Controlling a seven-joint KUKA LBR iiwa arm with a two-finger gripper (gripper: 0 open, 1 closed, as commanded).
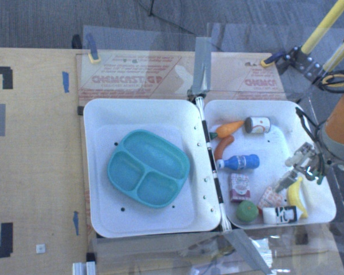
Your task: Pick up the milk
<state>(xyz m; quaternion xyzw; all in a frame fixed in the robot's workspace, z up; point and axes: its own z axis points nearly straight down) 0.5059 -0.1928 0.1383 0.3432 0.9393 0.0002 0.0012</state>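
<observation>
It is hard to see if the silver metal gripper [298, 167] is open or closed, so I cannot tell. It hangs over the right side of the right white bin [275, 105], and nothing can be seen held in it.

Just below the gripper lies a yellow curved banana [297, 197]. Beside the banana is a pink flat packet with a pattern [270, 197].

The milk, a small white carton with black marks [280, 214], lies on its side at the bin's near edge. It touches the low end of the banana and sits just below the pink packet. A green round ball-like fruit [247, 211] is just to its left.

Further left in this bin are a small dark red packet [239, 187], a blue bottle with a white cap [239, 162] lying down, a brown-orange sausage [222, 146], an orange carrot [229, 128] and a small grey and white can [257, 124] on its side.

The left white bin [103, 113] holds a teal plastic plate with three parts [149, 168].
</observation>
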